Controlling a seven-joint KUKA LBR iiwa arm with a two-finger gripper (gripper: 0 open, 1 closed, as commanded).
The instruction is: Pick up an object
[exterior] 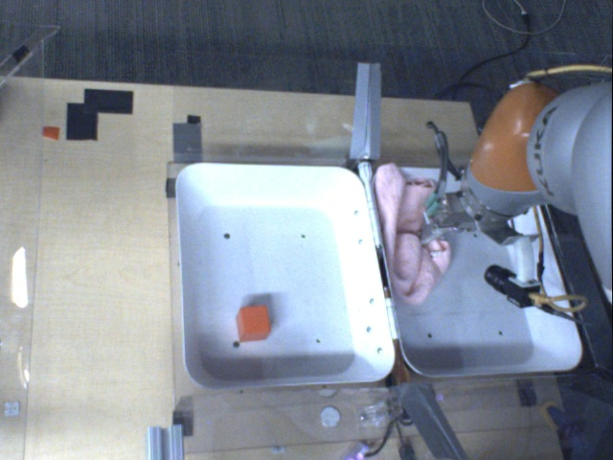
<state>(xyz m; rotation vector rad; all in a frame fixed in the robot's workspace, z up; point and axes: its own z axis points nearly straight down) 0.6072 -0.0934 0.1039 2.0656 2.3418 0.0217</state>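
Where the gripper [439, 226] overlaps the crumpled pink cloth [402, 247] in the right white bin [479, 329], its opening cannot be determined. A small orange cube [254, 323] lies in the left white bin [278, 209].

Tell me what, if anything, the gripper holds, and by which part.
It cannot be told. The gripper is at the pink cloth, near its right edge.

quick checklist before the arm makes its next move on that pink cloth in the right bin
1. The claw is over the pink cloth: ok.
2. The pink cloth lies inside the right bin, along its left wall: ok.
3. The claw grips the pink cloth: cannot tell.
4. The pink cloth is lifted clear of the right bin: not ok.
5. The orange block sits apart in the left bin: ok.
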